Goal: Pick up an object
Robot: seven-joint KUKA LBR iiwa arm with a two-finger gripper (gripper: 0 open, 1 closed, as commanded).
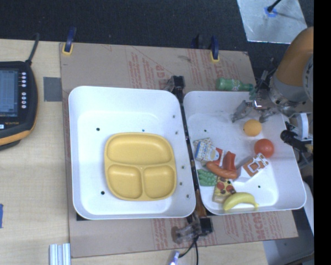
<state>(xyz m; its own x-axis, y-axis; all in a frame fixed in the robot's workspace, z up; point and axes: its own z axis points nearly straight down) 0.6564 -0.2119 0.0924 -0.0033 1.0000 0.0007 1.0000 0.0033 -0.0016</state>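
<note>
You see two shallow white bins of smooth plastic with rounded corners, side by side on a brown cardboard sheet. The left bin point(88, 109) holds one thing: a yellow tray point(139, 165), matte and rounded, divided into one long compartment at the far side and two smaller ones at the near side.

The right bin point(289, 195) holds the small toy foods. An orange ball point(252, 127) lies in the far half, and a red tomato point(263, 147) is near it, a little closer to you; the two are apart. A small carton point(256, 165) in red and white lies just beside the tomato. Toward the middle you find a crinkled foil packet point(204, 149), a glossy red sausage point(221, 170), a green piece point(206, 177), a pizza slice point(224, 189), and a curved yellow banana point(240, 201) against the near wall.

The gripper point(254, 109) is over the far part of the right bin, just beyond the orange ball. Its thin metal fingers are spread wide, with nothing between them. A green bottle point(233, 84) lies outside the bin, on the cardboard.
</note>
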